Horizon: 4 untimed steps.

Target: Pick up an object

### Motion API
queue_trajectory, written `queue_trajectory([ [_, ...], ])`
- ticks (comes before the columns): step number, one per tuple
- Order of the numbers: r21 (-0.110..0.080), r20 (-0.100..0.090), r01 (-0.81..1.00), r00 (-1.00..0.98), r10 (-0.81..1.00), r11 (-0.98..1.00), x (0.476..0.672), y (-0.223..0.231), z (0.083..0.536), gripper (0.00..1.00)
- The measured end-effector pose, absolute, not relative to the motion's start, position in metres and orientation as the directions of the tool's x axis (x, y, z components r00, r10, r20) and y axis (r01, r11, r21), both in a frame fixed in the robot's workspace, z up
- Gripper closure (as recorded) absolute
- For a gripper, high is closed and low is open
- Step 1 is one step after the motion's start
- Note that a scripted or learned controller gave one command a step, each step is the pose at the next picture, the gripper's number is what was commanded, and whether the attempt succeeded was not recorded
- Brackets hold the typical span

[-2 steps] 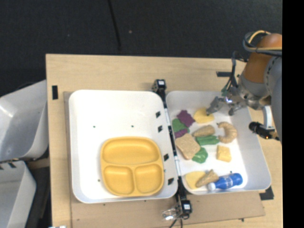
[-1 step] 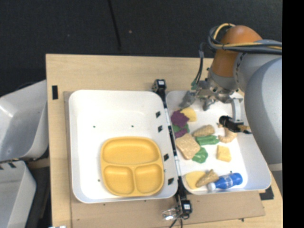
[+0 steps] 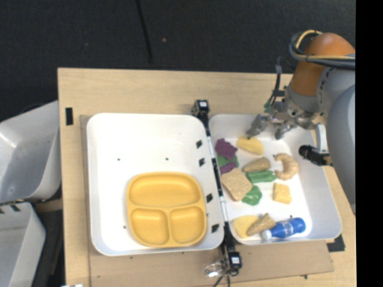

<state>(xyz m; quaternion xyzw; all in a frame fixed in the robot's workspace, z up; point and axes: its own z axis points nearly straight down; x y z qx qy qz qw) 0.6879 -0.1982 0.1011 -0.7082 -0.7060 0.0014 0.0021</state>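
Observation:
My gripper (image 3: 268, 128) hangs over the back of the right bin (image 3: 326, 211), open, with nothing between its fingers. Just below it lies a yellow wedge (image 3: 250, 145). Around that lie purple grapes (image 3: 225, 147), a tan croissant (image 3: 287, 166), a green pod (image 3: 261, 176), a slice of bread (image 3: 236, 185), a green piece (image 3: 252, 195) and a yellow cheese cube (image 3: 282, 192). At the bin's front lie a pale yellow piece (image 3: 244, 225), a tan piece (image 3: 261, 223) and a blue bottle (image 3: 286, 228).
The left bin (image 3: 143, 136) holds a yellow three-compartment plate (image 3: 166, 209) at its front. A ridge with black clips (image 3: 212, 166) divides the two bins. The grey arm with its orange band (image 3: 317, 64) fills the upper right.

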Motion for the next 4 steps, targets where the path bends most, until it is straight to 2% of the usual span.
queue_trajectory([
  [1, -0.008, -0.007, 1.0, -0.009, 1.0, 0.009, 0.688, -0.101, 0.101, 0.0],
  [2, 0.0, -0.005, 1.0, -0.001, 1.0, 0.001, 0.69, -0.106, 0.113, 1.0],
  [3, -0.006, 0.0, 1.0, 0.002, 1.0, -0.002, 0.688, -0.146, 0.1, 1.0],
  [4, 0.006, -0.002, 1.0, -0.003, 1.0, 0.003, 0.685, -0.138, 0.103, 1.0],
])
